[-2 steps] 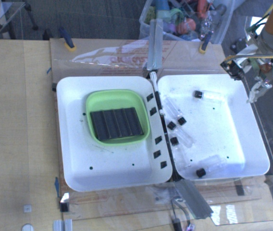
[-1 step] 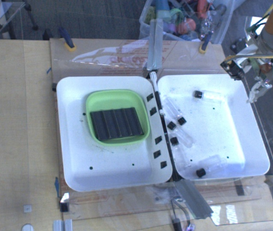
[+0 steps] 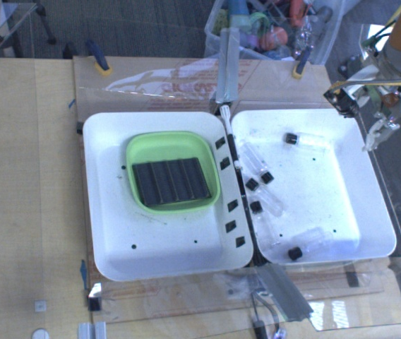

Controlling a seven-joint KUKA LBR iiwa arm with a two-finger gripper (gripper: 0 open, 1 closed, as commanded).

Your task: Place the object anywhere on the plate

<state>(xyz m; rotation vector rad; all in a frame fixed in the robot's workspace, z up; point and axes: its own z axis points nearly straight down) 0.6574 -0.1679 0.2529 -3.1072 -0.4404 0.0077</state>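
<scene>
Wooden counter (image 3: 24,189) carries two white bins: the left bin (image 3: 109,246) holds a green plate (image 3: 138,147) with a dark ridged block (image 3: 171,182) on it, so placing looks done. The gripper (image 3: 373,122) hangs over the right bin (image 3: 370,210); next, likely retreat.

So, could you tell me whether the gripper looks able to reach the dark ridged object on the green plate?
Probably yes: the object lies uncovered on the plate, open from above, and the gripper hangs at the right bin's far corner.
</scene>
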